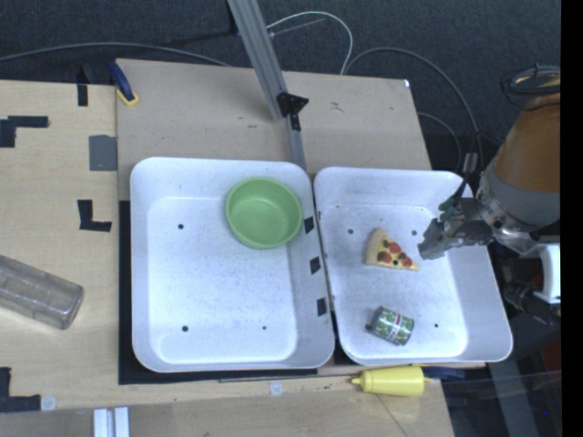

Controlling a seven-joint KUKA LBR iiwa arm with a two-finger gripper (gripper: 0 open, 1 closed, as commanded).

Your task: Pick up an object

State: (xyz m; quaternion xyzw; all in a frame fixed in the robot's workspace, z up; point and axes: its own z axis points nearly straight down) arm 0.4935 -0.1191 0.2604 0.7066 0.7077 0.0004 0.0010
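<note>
1. camera view: two shallow white bins side by side on the bench, left bin (155,271) and right bin (474,326), sharing a middle edge.
2. left bin holds a green bowl (263,212), upright, near its back right corner, close to the shared edge.
3. right bin holds a pizza slice toy (390,251) near its middle, pointed end toward the right, and a small green can (391,325) lying on its side nearer the front wall. the two are apart from each other.
4. the arm enters from the right, its orange band (537,148) above the grey wrist. the gripper (432,244) sits low over the right bin, just beside the right end of the pizza slice.
5. gripper reads as a dark blur; cannot tell how far apart its tips are, nor whether anything sits between them. the pizza slice looks to lie on the bin floor.
6. outside the bins: a yellow bottle (393,381) lying on the bench just in front of the right bin, a clear plastic cylinder (36,291) on its side at the far left, and a grey pole (260,44) slanting in from the top toward the bins' back edge.
</note>
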